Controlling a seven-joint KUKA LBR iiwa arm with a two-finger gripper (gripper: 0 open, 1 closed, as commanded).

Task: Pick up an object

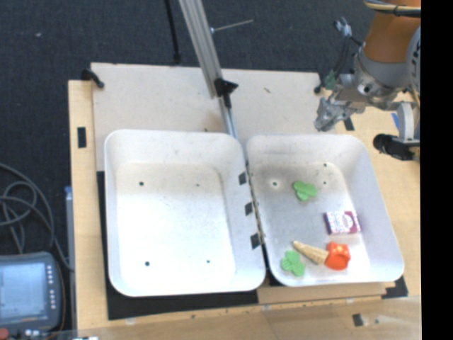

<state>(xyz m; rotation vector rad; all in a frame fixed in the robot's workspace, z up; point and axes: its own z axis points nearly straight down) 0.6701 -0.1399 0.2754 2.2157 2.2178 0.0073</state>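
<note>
Right white bin (368,163), small purple box (342,222), white label

arm (391,30): cut off by the top edge at the upper right of the frame. gripper (330,117): small and blurred above the far rim of the right bin (382,190); finger state not readable. purple packet (342,222): print too small to read. monitor (28,292), lower left: cropped by the left and bottom edges. aluminium post (202,37): runs out of the top edge.
</note>
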